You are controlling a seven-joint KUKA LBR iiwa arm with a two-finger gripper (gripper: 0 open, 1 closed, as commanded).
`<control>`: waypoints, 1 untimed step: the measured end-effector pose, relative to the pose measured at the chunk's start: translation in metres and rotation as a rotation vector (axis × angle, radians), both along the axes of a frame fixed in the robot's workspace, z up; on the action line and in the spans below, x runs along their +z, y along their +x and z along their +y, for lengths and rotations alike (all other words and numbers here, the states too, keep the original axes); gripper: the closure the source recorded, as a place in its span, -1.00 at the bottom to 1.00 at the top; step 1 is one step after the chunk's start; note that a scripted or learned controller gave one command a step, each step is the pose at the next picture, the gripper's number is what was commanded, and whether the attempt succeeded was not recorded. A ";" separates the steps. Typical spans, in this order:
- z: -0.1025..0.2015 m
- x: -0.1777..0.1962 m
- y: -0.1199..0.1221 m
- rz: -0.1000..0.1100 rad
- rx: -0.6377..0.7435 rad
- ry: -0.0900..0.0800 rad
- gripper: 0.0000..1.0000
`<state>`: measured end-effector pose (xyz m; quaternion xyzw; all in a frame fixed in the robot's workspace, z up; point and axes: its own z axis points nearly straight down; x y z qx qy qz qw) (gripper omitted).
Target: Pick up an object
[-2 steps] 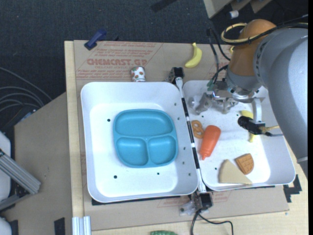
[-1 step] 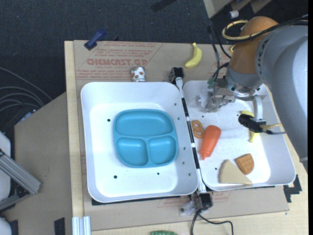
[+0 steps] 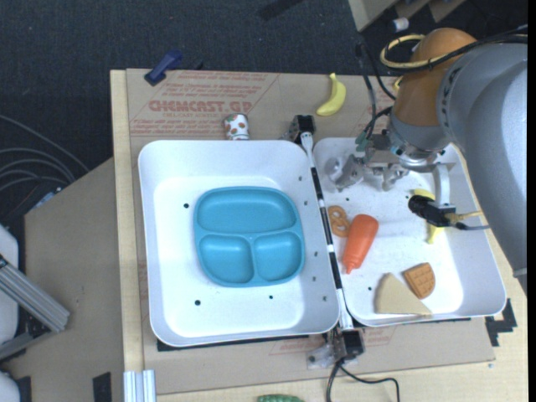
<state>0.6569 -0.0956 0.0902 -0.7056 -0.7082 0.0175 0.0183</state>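
Note:
My gripper (image 3: 366, 174) hangs over the far end of the right bin (image 3: 473, 266), close to its back wall. Nothing shows in its grasp. Nearer the camera in that bin lie an orange carrot (image 3: 360, 239), a small pretzel (image 3: 337, 220) beside the divider, a pale wedge of bread (image 3: 397, 296) and a brown toast piece (image 3: 420, 279). The carrot and pretzel are a short way in front of the gripper, apart from it.
The left bin (image 3: 163, 191) holds a blue divided plate (image 3: 249, 234). On the bench behind the bins lie a yellow banana (image 3: 332, 97), a small patterned cup (image 3: 237, 126) and a blue object (image 3: 163, 67). The grey arm (image 3: 494, 115) covers the right bin's far right corner.

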 end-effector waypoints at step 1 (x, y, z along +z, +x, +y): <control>0.000 0.010 0.001 -0.002 0.000 -0.001 1.00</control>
